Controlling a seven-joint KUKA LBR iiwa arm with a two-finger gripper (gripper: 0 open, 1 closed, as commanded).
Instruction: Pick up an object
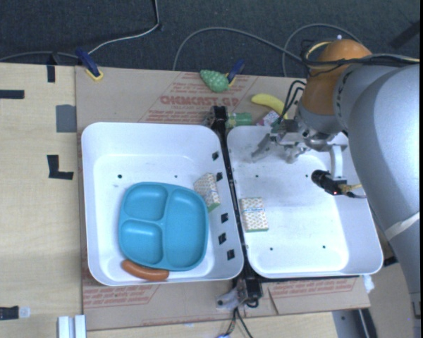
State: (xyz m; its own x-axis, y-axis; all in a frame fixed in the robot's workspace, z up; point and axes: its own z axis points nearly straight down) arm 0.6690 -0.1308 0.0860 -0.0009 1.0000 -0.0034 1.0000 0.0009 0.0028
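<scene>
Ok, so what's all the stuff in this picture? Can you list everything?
bins: 2, white, side by side on the bench, left and right
plate: 1, blue, with sections, in the left bin
sausage: 1, orange-red, left bin, at the plate's near edge
packets: 2, pale and patterned, one in the left bin by the divide, one in the right bin's left part
banana: 1, yellow, behind the right bin
green toy: 1, green, behind the bins
clips: 2, blue, at the cardboard's back edge
cardboard: 1, brown, under the bins
arm: 1, grey with an orange band, from the right
fingers: 2, grey, open, over the right bin's back part, holding nothing
</scene>
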